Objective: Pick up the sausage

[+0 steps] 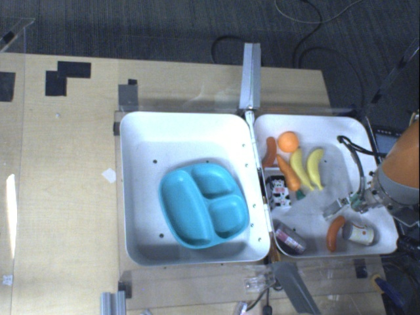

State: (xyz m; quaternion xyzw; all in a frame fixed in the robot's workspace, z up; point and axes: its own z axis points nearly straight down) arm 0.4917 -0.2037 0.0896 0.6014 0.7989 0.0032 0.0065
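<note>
An orange-red sausage (pixel 335 233) lies near the front edge of the right bin (pixel 341 125), next to a small pale can (pixel 360 233). My gripper (pixel 346 206) hangs just above and behind the sausage, at the bin's right side, apart from it. Nothing shows in its grasp. A second reddish-brown sausage-like piece (pixel 270 151) lies by the bin's left wall.
The right bin also holds an orange ball (pixel 287 141), a carrot (pixel 287 173), two bananas (pixel 308 168), a small printed box (pixel 277 191) and a dark can (pixel 289 238). A blue divided plate (pixel 205 204) sits in the left bin (pixel 141 176).
</note>
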